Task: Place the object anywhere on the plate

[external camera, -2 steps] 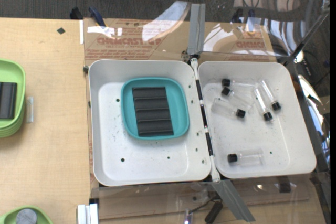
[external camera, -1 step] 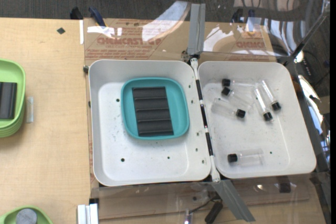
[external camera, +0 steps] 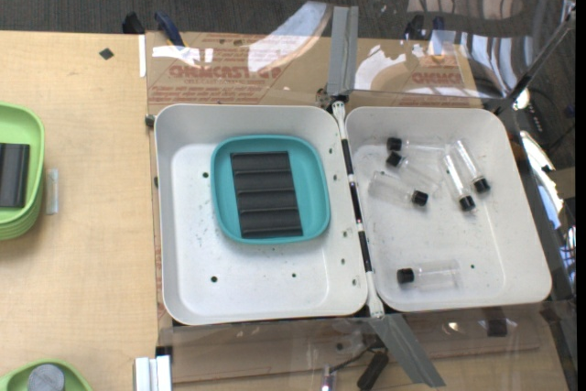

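A teal square plate (external camera: pixel 314 197) with a dark ribbed insert (external camera: pixel 265 192) lies in the left white bin (external camera: pixel 188 224). Several clear plastic vials with black caps lie scattered in the right white bin (external camera: pixel 494 270): one (external camera: pixel 428 275) near the front, one (external camera: pixel 398 190) by the middle, two (external camera: pixel 462 171) toward the right, and one (external camera: pixel 403 146) near the back.
A stack of green plates (external camera: pixel 27 197) with a dark insert sits at the left edge of the wooden bench. Another green object (external camera: pixel 46 377) shows at the bottom left corner. Cardboard and clear plastic panels stand behind the bins.
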Tool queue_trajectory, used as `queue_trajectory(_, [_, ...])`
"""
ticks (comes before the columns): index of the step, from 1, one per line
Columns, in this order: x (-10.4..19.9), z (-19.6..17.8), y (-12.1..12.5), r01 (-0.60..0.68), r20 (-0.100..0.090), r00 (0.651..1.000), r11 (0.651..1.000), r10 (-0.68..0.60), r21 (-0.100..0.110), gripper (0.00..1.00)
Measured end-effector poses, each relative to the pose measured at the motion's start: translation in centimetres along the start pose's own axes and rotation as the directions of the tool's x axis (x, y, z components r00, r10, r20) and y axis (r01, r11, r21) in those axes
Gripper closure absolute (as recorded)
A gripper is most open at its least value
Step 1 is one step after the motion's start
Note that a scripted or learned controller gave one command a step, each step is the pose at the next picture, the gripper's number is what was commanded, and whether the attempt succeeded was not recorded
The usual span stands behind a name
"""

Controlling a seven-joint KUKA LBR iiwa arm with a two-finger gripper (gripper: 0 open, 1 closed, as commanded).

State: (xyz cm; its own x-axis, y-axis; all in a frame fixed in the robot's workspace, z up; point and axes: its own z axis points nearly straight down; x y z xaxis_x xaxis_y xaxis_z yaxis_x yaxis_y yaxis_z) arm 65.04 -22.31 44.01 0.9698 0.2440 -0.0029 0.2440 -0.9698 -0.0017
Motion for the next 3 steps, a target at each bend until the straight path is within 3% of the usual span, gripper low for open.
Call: queue_trajectory(3, [0.35,0.03,0.08,-0.045,0.000,0.999,0.999,0.045,0.001,0.00])
